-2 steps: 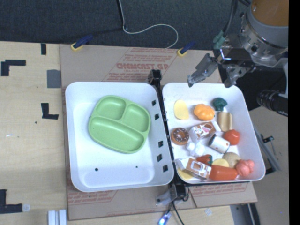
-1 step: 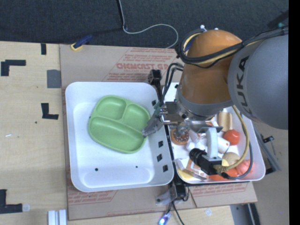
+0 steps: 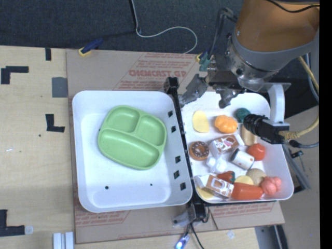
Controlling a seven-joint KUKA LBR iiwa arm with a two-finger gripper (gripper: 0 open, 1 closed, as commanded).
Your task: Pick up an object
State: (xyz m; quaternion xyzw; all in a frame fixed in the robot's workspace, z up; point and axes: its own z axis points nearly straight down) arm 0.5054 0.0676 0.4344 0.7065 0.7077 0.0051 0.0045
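The hand (image 3: 215,95), fingers spread wide and holding nothing, is hovering at 12 o'clock over the yellow toy (image 3: 201,121), needing descent next.

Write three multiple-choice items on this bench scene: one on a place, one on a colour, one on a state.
1. Where does the divided plate lie?
A. in the left bin
B. in the right bin
C. on the cardboard

2. What colour is that plate?
A. red
B. green
C. blue

3. How does the doughnut lie?
A. between the fingers of the gripper
B. on the plate
C. loose in the right bin among other things

Key: 1 A, the plate sits alone in the left bin. 2 B, it is pale green. 3 C, it rests on the bin floor below the gripper.
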